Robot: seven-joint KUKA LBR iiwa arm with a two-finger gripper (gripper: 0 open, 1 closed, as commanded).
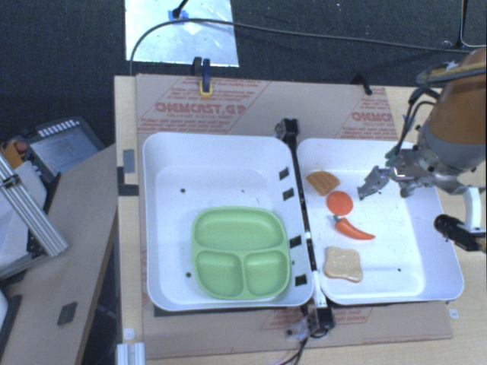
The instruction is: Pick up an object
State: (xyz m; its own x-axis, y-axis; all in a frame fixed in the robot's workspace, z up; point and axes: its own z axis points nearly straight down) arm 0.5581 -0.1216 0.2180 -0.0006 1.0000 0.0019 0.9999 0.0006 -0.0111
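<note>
Jaws look spread apart with nothing between them, gripper (378, 181) hovering over the right bin (426, 280) just right of the red tomato (340, 202). Risk as I see it: tomato, bread slice (323, 181) and orange pepper (354, 230) sit so close that a slightly off descent could nudge one away. A toast piece (342, 264) lies nearer the front. Left bin (175, 166) holds a green divided tray (240, 251).
</note>
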